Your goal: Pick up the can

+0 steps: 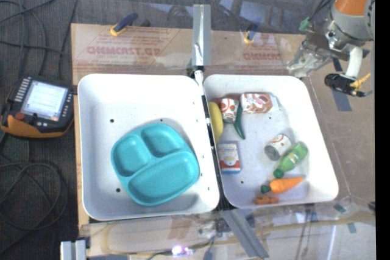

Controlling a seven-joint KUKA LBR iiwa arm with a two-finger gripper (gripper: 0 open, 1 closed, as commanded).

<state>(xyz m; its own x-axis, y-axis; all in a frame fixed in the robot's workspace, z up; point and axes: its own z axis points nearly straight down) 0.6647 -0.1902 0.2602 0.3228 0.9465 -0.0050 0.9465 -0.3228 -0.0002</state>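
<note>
Two bins: side by side on bench
Can (278,146): lies in right bin (317,131), beside green bottle (292,158)
Hand (303,63): beyond far right corner, grip state unclear

Two bins (91,100); one tray (155,161); two cans (278,146) (one carrot (285,184)).

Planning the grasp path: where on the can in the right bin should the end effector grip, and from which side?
Grip the can across its round body, coming straight down from above. It lies tilted on its side, with the green bottle close at its lower right, so probably close the fingers across the curved sides, away from the bottle.
</note>
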